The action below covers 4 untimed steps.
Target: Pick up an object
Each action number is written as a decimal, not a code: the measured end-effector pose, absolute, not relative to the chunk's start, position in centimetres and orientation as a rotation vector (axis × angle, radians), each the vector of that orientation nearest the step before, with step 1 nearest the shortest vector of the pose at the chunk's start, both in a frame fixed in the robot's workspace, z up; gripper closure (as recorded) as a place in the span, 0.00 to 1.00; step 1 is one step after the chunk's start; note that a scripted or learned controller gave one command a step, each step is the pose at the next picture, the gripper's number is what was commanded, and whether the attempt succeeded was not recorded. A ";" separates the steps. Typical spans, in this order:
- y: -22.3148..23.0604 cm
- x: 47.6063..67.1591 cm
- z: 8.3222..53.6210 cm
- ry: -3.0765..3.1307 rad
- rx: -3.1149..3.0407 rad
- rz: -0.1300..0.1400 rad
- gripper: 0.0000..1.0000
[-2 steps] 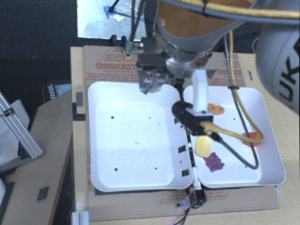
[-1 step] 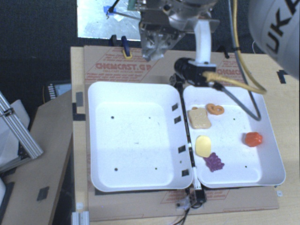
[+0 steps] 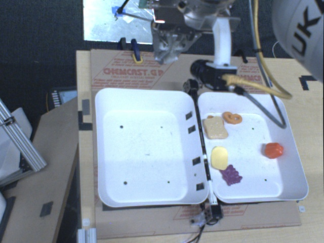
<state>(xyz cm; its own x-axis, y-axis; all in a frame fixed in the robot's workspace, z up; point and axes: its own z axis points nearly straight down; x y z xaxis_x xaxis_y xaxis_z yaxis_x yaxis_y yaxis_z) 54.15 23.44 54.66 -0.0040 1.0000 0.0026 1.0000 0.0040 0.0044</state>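
Tool (image 3: 166, 52) high at 12 o'clock, grip state unclear — you should target isolated tomato (image 3: 273, 150), right bin (image 3: 296, 184), descend vertically.

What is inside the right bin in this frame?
The right bin holds a bread slice, a pretzel, a yellow piece, purple grapes and a red-orange piece. None is covered.

The left bin (image 3: 147, 146) has its whole floor bare, open from rim to rim. In the right bin (image 3: 283, 186) five things crowd the floor: a pretzel (image 3: 233, 118) and a slice of bread (image 3: 216, 127) near the far rim, a yellow piece (image 3: 219, 157) touching a grape bunch (image 3: 231, 174) by the dividing wall, and a red-orange piece (image 3: 273, 150) toward the right wall. Its near right corner lies open. A yellow cable (image 3: 263, 87) and grey hose (image 3: 268, 110) cross its far right corner.
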 end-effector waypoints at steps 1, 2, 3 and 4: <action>23.5 54.1 55.8 2.228 2.212 0.012 1.00; 23.5 54.1 55.7 2.229 2.212 0.010 0.00; 23.5 54.2 56.9 2.231 2.208 0.015 1.00; 23.4 53.6 36.5 2.226 2.225 -0.025 1.00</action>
<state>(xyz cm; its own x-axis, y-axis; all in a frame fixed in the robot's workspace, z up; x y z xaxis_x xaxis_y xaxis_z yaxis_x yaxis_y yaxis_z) 53.61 23.39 36.48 -0.0005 1.0000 -0.0067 0.9999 0.0004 -0.0155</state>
